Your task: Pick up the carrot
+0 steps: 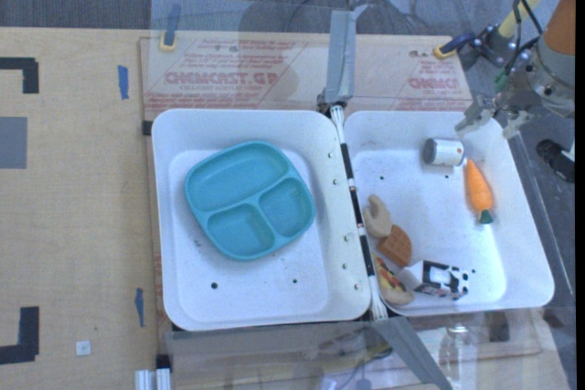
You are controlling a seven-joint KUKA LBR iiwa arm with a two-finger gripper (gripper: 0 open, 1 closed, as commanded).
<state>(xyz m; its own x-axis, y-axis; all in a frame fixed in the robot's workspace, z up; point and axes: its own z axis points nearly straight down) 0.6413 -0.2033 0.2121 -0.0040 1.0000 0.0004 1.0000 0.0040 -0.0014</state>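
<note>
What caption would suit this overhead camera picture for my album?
Gripper poised at the right bin's far corner, near the carrot; teal divided plate in the left bin.

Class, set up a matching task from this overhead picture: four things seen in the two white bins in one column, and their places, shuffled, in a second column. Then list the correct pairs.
Things
1. carrot
2. teal divided plate
3. white cylinder
4. black-and-white toy

Places
A. left bin, alone
B. right bin, near its front edge
C. right bin, by its right wall
D. right bin, far part, just left of the carrot's top

Pairs: 1-C, 2-A, 3-D, 4-B
</note>
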